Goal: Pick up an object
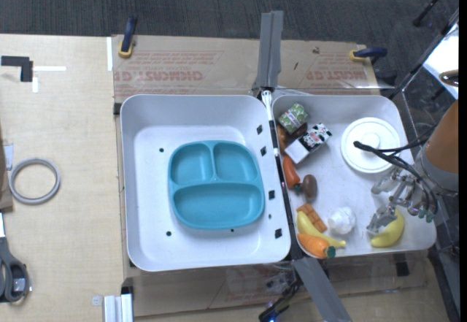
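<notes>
My gripper (379, 205) hangs over the near right corner of the right bin (332, 98). Its two silver fingers stand apart, one fingertip (381, 186) higher in the view and the other just above a small yellow banana (390, 234). Nothing sits between the fingers. To the left of the gripper lie a white crumpled object (341, 220), a yellow and orange piece (312, 220) and an orange carrot (315, 246). A white round plate (371, 144) rests behind the gripper.
Along the right bin's left wall lie a green packet (293, 117), a black and white carton (310, 139), an orange vegetable (290, 171) and a brown lump (309, 185). The left bin (139, 167) holds a teal divided plate (217, 183). A tape roll (33, 180) lies on the bench.
</notes>
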Controlling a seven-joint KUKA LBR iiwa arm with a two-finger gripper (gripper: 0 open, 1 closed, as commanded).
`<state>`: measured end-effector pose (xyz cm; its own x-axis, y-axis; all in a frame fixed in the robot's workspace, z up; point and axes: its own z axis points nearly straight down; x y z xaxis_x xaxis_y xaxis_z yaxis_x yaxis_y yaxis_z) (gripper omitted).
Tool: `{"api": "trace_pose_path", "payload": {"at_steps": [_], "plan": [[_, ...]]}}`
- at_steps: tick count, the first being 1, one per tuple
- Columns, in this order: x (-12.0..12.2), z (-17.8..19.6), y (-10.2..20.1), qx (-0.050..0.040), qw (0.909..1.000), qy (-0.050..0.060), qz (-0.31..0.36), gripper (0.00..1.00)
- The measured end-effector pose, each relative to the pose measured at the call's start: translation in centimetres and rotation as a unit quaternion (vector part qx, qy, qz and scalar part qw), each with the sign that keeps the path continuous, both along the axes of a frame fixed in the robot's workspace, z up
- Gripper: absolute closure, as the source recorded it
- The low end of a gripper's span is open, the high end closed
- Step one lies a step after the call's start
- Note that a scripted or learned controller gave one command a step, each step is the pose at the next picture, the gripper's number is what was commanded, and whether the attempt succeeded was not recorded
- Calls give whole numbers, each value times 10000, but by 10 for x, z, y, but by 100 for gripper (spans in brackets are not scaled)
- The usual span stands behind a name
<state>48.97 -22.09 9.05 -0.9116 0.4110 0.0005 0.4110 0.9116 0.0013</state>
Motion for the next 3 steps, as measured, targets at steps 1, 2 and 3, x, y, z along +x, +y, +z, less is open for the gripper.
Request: {"api": "trace_pose_path", "payload": {"at_steps": [1, 2, 3], "plan": [[2, 8, 1, 3, 10000, -14, -1, 100], [1, 0, 36, -1, 9998, 1, 220, 100], [-12, 0, 87, -1, 9970, 4, 773, 100]]}}
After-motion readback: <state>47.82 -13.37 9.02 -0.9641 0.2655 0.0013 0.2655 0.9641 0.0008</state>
